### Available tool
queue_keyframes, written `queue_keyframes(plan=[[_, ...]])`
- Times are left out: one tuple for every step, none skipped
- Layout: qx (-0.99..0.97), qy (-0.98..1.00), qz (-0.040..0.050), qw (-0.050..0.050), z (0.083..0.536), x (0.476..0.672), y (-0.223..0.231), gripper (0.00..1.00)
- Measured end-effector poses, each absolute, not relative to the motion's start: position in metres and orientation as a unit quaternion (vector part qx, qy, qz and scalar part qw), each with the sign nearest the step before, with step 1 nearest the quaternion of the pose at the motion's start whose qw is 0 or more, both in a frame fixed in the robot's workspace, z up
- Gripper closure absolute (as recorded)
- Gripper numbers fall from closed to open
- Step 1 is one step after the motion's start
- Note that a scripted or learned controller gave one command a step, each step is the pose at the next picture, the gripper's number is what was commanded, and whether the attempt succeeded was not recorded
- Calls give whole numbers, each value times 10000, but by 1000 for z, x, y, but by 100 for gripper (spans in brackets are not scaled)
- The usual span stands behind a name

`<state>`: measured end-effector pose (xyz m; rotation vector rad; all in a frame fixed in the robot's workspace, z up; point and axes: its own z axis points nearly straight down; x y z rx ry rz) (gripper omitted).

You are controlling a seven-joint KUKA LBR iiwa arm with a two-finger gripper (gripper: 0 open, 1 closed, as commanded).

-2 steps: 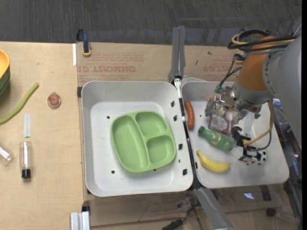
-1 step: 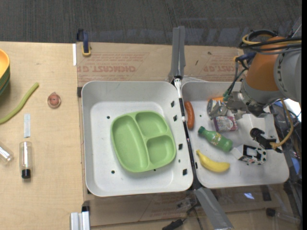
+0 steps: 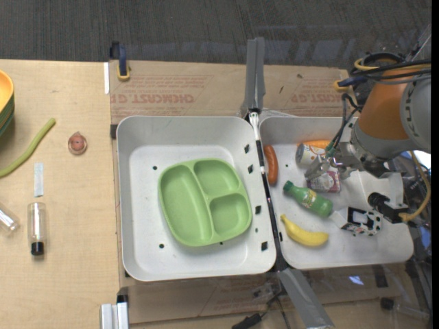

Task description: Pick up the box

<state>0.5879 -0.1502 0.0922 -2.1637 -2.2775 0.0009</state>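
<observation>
Desk (image 3: pixel 55 94) of pale wood, bearing two shallow white bins side by side. Left bin (image 3: pixel 137 184) holding a green divided plate (image 3: pixel 204 201) and nothing of the task. Right bin (image 3: pixel 343 249) crowded. Grey arm (image 3: pixel 384 115) with its orange band reaching in from the right, hanging over the far part of that bin. Below it, in falling size: yellow banana (image 3: pixel 305 233) near the front wall, green bottle (image 3: pixel 310 199) lying on its side, orange sausage (image 3: pixel 272 164) along the left wall, silver can (image 3: pixel 306 153), pinkish packet (image 3: pixel 324 180).

Smallest, and the target: black-and-white box (image 3: pixel 361 221), resting on the bin floor toward the front right, apart from the banana and bottle.

End effector (image 3: pixel 334 164) low over the can and packet, well back from the box. Released or clenched: impossible to tell from this angle.

Judged step: approach not yet completed, box untouched. Called for next: shifting toward the front right corner, centring over the box, descending clear of the bottle, then closing on the box's sides.
</observation>
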Motion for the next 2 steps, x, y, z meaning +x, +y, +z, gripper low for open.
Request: queue_keyframes(plan=[[-6904, -7234, 5, -2, 101, 588, -152, 100], [-7008, -7134, 11, 1, 205, 613, -72, 100]])
